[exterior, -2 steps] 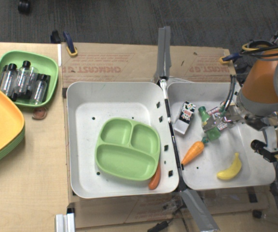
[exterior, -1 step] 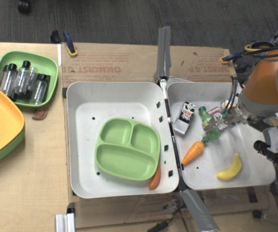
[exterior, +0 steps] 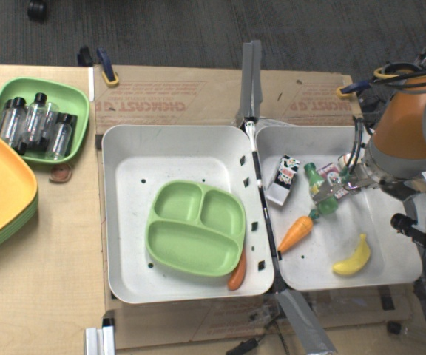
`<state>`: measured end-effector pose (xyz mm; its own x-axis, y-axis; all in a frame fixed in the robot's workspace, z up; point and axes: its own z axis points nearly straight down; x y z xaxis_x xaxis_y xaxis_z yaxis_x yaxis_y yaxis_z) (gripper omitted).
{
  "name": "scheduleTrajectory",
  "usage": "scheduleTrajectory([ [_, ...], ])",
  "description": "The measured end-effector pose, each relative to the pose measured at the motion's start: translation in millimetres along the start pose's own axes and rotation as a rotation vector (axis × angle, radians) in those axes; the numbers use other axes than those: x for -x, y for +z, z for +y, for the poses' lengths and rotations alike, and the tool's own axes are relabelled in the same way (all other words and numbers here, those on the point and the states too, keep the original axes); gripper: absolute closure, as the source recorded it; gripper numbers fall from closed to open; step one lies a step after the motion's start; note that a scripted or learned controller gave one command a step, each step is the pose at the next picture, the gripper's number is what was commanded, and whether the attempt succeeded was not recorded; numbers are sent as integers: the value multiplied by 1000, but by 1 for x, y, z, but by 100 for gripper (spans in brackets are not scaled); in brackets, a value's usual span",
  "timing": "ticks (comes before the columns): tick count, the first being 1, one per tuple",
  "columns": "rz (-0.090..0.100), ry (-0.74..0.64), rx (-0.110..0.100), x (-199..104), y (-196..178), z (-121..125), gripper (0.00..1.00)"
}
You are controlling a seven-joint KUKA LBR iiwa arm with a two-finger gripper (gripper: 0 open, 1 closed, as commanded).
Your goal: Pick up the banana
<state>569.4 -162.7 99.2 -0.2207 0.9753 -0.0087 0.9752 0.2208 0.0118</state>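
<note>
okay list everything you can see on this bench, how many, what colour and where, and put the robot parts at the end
banana: one, yellow, right bin, near its front edge
carrot: one, orange with a green top, right bin, left of the banana
small box: one, white and black, right bin
bins: two, white, side by side
divided plate: one, green, left bin
green tray: one, holding dark-capped bottles, far left
orange plates: a stack, left edge
arm: one, grey and orange, from the right
gripper: one, over the right bin, above the carrot top
</note>
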Motion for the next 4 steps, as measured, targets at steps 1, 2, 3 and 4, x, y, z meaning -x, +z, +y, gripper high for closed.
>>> scheduleTrajectory([
  [1, 0, -52, 0, 5, 0, 9, 0],
  [2, -2, -83, 0, 4, 0, 10, 0],
  [3, -2, -156, 0, 5, 0, 8, 0],
  [4, 7, -143, -9, 10, 6, 1, 0],
])
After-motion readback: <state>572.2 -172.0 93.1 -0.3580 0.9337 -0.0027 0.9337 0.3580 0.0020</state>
